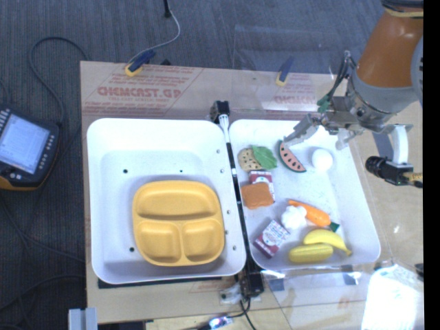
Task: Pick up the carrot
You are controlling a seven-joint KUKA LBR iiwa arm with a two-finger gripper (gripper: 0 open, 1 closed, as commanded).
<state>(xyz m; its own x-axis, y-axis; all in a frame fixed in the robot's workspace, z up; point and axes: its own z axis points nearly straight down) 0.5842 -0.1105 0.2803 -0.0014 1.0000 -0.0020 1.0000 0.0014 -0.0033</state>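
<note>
Lying in the right shallow white plastic bin (357, 184), toward its near half, the small orange toy carrot with a green stub at one end (313, 213) points along a slant, thin tip toward the bin's middle, green end toward the outer wall. Neighbours crowd it: a white lumpy toy piece (294, 216) touches or nearly touches its near-left flank, and a yellow toy banana (327, 239) sits just beside its green end, with a yellow-green oblong piece (311, 254) nearer the front wall. Judgement on handling: likely a light, rigid plastic toy, smooth and somewhat slippery, tapered, so a pinch near the tip would tend to squirt out; not fragile. Best hold looks to be across the thicker half, just short of the green stub, fingers closing across the width, at right angles to its long axis; the far-side flank is free, the near side has little room because of the white piece. The two-finger gripper (323, 126) on the grey arm with the orange band (388, 43) hangs over the far end of the same bin, above a watermelon-slice toy (292, 155) and a white round piece (321, 159), well apart from the carrot; whether its pincer is apart or together I cannot tell. Nothing visibly held. The yellow divided tray (179, 220) rests in the left bin
</note>
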